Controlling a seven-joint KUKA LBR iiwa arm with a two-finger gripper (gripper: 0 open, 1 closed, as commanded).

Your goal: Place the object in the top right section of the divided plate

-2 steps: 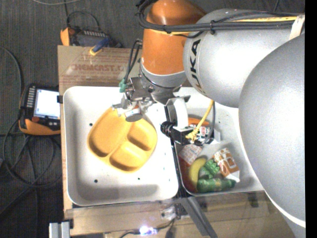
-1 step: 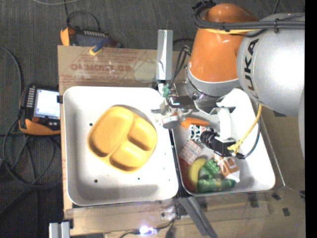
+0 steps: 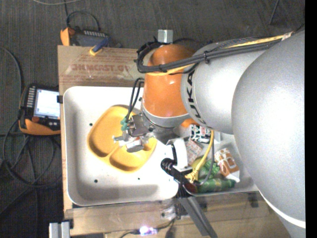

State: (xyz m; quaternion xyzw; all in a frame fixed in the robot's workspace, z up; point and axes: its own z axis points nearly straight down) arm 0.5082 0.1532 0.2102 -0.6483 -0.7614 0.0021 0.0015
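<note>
At frame centre the hand (image 3: pixel 130 139) hangs over the yellow divided plate (image 3: pixel 104 133) in the left white bin (image 3: pixel 79 182); its grip state is unclear, seemingly holding nothing.

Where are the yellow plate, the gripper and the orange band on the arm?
yellow divided plate (image 3: pixel 101 133): camera view, on its bare left section.
gripper (image 3: pixel 130 139): camera view, over the plate, at its tip.
orange band (image 3: pixel 166 90): camera view, on its rounded front.
</note>
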